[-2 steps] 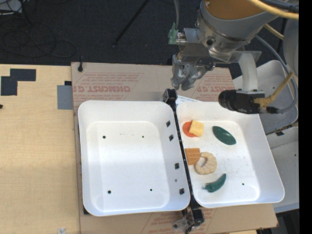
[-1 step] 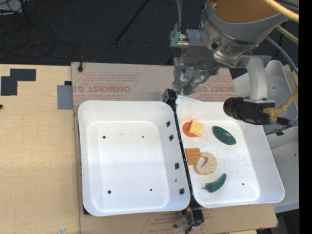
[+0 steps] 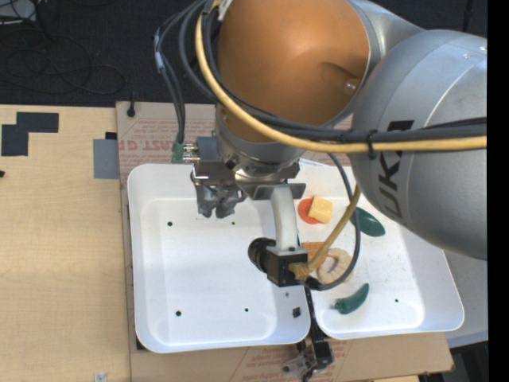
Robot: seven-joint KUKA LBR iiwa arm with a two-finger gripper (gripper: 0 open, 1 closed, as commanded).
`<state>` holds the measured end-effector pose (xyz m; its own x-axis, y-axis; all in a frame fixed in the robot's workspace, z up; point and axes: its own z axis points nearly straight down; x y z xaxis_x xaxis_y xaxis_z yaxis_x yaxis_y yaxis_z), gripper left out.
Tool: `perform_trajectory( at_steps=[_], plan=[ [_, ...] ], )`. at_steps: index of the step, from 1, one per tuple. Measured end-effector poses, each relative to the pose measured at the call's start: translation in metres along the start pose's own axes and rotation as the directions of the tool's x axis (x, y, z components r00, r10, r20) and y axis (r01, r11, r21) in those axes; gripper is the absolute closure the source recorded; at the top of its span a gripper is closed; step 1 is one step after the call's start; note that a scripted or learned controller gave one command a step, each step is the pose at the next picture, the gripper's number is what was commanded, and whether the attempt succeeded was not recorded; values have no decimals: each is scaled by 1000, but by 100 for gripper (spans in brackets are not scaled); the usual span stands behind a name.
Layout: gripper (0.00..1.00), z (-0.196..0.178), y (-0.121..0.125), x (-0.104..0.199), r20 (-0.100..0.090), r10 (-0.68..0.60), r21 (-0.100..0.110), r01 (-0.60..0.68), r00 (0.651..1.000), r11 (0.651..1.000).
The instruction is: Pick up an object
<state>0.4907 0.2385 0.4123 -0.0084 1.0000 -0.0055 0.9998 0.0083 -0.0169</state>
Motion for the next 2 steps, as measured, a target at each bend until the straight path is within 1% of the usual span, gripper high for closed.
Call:
perform_trajectory(
  at_steps=[1, 2],
  plan=[
    [100, -78, -16, 5, -8, 6, -20, -6, 1000, 1000],
    [100, -128, -17, 5, -6, 3, -18, -3, 1000, 1000]
  ],
)
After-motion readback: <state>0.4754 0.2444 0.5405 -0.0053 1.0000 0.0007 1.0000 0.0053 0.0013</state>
